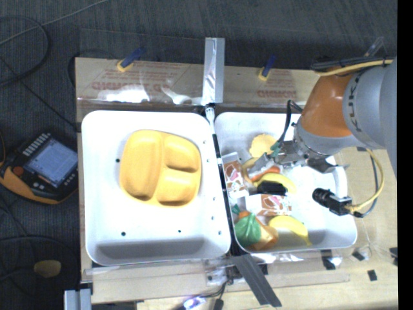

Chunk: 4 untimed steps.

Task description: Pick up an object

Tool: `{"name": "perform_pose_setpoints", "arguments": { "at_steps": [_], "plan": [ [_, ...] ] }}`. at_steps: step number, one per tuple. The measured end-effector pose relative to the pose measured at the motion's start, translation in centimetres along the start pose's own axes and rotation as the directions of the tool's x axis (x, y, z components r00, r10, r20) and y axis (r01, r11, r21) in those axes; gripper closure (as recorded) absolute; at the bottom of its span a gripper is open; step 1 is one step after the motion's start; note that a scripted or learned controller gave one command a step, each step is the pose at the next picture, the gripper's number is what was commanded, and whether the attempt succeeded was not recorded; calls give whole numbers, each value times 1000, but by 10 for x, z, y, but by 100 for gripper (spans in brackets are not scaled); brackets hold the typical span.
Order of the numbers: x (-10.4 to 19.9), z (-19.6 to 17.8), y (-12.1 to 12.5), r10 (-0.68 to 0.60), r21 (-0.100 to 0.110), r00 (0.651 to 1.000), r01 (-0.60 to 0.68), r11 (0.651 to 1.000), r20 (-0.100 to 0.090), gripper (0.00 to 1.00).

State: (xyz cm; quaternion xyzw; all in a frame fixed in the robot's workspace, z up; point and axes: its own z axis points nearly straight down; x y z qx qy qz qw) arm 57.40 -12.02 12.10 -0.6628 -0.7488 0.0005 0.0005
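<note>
Most open room: left bin (97, 173) (yellow tray (160, 166) sits centered).

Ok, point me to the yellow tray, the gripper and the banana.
yellow tray (160, 166), camera view, middle of its top, left bin.
gripper (279, 152), camera view, at its tip over the right bin's pile.
banana (290, 228), camera view, mid-body, near the right bin's front edge.

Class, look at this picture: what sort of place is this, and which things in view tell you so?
Probably a robotics lab bench. A grey-and-orange robot arm reaches over two white bins, loose cables trail across the floor, and a handheld control pendant lies beside the bench.
</note>
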Motion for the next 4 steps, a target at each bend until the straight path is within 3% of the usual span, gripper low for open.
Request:
{"name": "perform_pose_setpoints", "arguments": {
  "at_steps": [1,2,3,4],
  "plan": [
    [-24,27,19,-234,-16,972,234,972,11,0],
    [-24,18,19,-232,-16,973,233,972,10,100],
    [-23,26,26,-442,-7,897,443,897,9,100],
    [53,-63,102,-301,-1,954,301,954,2,100]
  ]
}}
